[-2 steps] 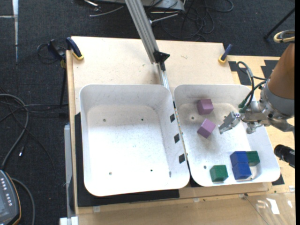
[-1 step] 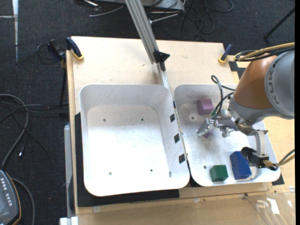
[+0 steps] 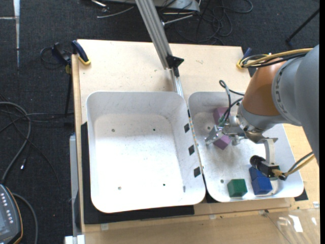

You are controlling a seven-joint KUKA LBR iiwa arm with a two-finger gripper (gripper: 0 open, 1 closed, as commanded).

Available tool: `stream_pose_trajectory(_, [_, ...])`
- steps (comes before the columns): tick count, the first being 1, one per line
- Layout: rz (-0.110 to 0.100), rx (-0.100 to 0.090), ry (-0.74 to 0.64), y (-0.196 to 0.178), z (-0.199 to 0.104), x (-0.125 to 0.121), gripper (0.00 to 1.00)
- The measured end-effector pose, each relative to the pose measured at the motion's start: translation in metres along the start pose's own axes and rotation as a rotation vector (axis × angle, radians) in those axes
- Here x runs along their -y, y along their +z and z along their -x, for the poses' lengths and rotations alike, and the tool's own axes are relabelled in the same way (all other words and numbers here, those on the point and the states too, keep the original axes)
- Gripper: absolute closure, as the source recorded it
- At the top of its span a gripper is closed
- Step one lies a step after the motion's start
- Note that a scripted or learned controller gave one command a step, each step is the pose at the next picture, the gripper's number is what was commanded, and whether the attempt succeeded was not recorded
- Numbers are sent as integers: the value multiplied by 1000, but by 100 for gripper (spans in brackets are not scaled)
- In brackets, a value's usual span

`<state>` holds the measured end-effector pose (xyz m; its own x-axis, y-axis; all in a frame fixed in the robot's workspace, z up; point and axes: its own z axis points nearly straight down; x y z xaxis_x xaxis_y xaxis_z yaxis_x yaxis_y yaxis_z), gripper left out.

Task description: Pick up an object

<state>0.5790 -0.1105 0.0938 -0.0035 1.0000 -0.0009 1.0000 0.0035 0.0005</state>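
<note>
- Grey arm with the orange band (image 3: 277, 93) is reaching in from the right and covering the upper right part of the right shallow white bin (image 3: 208, 179); the bin's far right wall is sitting hidden under it.
- Gripper (image 3: 222, 135) is hanging low over the middle of the right bin, metal fingers pointing left toward the divider between the bins.
- Small purple block (image 3: 222, 143) is sitting right at the fingertips, touching or just beside them. Can't tell if it is lying between the fingers or under them, so I'm not calling it held.
- Finger spread is hard to make out at this angle; whether the gripper is open or closed, I cannot tell.
- Second purple piece (image 3: 220, 115) is showing just above, partly hidden by cables and the wrist; shape unclear.
- Green cube (image 3: 236, 187) is lying near the front edge of the right bin, dark blue block (image 3: 261, 182) just beside it on the right, partly overlapped by a black cable end.
- Left shallow white bin (image 3: 96, 136) is sitting beside the right one on the pale wooden bench (image 3: 127, 65).
- Slanted aluminium bar (image 3: 152, 27) is crossing the bench down to the seam between the bins.
</note>
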Motion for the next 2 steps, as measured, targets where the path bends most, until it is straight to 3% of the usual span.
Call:
stream_pose_trajectory(1, [0, -1, 3, -11, 0, 0, 100])
stream_pose_trajectory(2, [8, -4, -6, -106, -86, -25, 100])
